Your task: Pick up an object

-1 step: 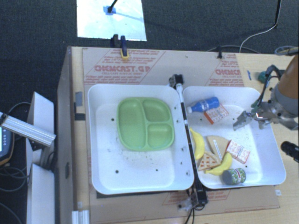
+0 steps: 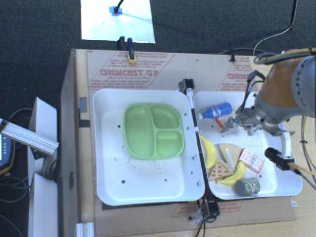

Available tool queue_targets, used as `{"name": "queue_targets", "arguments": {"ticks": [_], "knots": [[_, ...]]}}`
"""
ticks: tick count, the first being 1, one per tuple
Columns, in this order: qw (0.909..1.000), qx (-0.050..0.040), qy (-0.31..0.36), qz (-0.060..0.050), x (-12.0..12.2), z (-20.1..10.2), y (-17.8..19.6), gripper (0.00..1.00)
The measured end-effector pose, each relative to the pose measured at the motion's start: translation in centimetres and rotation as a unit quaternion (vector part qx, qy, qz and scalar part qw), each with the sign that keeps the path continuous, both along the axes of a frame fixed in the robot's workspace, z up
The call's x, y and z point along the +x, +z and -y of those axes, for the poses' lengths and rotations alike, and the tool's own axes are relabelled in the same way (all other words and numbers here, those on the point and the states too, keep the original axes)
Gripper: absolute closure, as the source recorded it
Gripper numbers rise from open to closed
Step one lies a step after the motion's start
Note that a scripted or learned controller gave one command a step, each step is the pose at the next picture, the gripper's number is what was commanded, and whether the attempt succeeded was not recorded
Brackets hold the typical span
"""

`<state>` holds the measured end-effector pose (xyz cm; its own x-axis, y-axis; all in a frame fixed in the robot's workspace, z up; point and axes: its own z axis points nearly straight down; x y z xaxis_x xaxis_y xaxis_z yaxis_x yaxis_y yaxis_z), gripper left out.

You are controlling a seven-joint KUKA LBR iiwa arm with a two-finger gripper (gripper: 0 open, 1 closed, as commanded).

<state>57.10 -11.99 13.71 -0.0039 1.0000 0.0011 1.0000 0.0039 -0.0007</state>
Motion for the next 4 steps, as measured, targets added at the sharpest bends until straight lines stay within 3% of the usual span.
{"name": "queue_targets", "arguments": {"ticks": [1,2,3,4], "knots": [[1.0,-0.0018,-0.001,0.005,5.5,-1.9,-4.9,0.0],[1.0,-0.0031,0.0,0.008,5.7,-1.7,-3.6,1.0],[1.0,-0.0011,-0.001,0.002,-0.4,-0.2,3.6,1.0],[1.0,-0.0007,-0.001,0.001,-0.4,-0.3,3.5,0.0]]}}
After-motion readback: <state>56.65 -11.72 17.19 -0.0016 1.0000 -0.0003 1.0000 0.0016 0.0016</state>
